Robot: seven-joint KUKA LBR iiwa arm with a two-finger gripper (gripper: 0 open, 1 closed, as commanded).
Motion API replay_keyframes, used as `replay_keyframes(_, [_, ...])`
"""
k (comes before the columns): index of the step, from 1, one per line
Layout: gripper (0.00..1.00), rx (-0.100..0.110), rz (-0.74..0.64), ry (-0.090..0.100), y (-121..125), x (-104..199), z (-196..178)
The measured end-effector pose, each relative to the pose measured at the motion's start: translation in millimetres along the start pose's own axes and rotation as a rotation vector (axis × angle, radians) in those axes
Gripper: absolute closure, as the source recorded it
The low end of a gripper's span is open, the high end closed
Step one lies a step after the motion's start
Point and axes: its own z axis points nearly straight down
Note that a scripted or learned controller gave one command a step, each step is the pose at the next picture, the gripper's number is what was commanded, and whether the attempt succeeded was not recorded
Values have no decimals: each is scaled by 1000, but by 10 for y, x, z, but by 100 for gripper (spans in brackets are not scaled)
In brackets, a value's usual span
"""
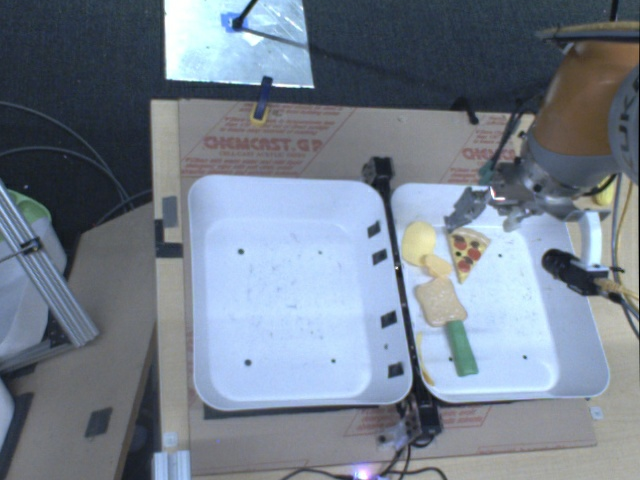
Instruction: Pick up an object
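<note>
Two white bins sit side by side on the bench; the left bin (290, 298) has nothing in it to grasp, so all candidates lie in the right bin (540, 358).

Contents, grouped toward the right bin's left half: a toy pizza slice (467, 252), a yellow lemon-like piece (419, 238) with a smaller yellow bit touching its lower side, a tan bread-slice shape (440, 301), and a green stick-shaped piece (461, 348) touching the bread's lower edge. A thin yellow sliver lies by the divider, too small to identify.

The gripper (478, 206) hangs above the upper edge of the right bin, just beside the pizza slice's upper corner. Its fingers look spread apart with nothing between them; no object is held.

Judgement: the step in hand is the approach. The pizza slice is the nearest target but lies flat, so the fingers would likely need to straddle its narrow width and descend fully to the bin floor. The green piece stands prouder and may be easier, though it touches the bread. Risk: pushing the lemon-like piece or closing on two items.

Legible writing: red print on the brown board beneath the bins, reading roughly "CHEMCAST GP", repeated at several angles. No other text is readable.
</note>
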Motion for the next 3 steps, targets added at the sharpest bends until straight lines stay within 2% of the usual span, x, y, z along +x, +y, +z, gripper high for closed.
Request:
replay_keyframes(1, [0,5,7,3,-853,-174,1551])
replay_keyframes(2, [100,-8,1,0,-791,-170,1370])
replay_keyframes(3, [0,-7,2,0,-795,-170,1377])
